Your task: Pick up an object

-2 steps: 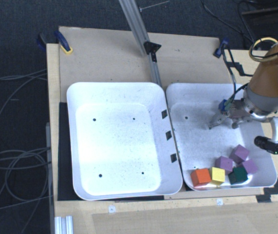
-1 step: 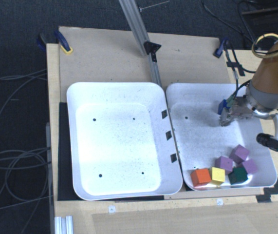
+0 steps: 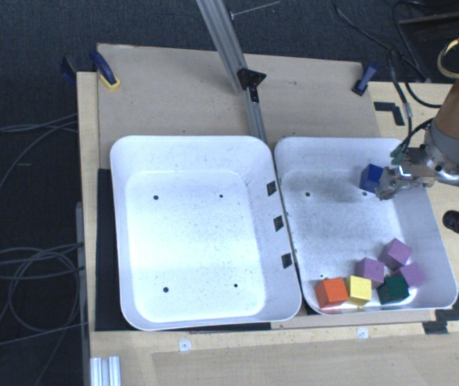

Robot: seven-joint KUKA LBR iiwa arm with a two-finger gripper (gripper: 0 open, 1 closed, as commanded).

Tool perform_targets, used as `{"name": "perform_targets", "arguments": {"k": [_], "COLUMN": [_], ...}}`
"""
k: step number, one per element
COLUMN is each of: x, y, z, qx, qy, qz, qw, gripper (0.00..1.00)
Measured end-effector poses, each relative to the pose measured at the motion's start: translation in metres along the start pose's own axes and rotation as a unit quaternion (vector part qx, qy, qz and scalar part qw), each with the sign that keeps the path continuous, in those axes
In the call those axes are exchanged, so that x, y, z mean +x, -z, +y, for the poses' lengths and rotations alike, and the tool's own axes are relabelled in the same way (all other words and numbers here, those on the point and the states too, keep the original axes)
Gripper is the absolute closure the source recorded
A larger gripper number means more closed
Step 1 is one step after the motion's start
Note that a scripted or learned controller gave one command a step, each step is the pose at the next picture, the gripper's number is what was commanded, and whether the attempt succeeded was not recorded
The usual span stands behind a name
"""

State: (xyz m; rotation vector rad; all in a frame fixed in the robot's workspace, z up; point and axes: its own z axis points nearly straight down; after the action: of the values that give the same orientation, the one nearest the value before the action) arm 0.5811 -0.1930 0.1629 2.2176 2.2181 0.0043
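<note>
The blue block (image 3: 371, 177) sits at the tip of the gripper (image 3: 383, 185), over the far right part of the right bin (image 3: 317, 163), apparently raised above its floor. The fingers seem closed on it, though blur leaves the grip uncertain. Near the bin's near right corner lie an orange block (image 3: 333, 291), a yellow block (image 3: 360, 289), a green block (image 3: 391, 289) and three purple blocks (image 3: 396, 253). The left bin (image 3: 133, 155) sits beside it on the tabletop (image 3: 181, 87).
</note>
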Motion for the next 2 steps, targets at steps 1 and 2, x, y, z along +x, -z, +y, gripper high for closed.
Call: {"name": "perform_targets", "arguments": {"k": [1,2], "x": [0.002,0.002], "y": [0.061,0.109], "z": [0.01,0.012], "qx": [-0.002,-0.001], "qy": [0.001,0.001], "qz": [-0.001,0.0], "qw": [1.0,1.0], "gripper": [1.0,1.0]}}
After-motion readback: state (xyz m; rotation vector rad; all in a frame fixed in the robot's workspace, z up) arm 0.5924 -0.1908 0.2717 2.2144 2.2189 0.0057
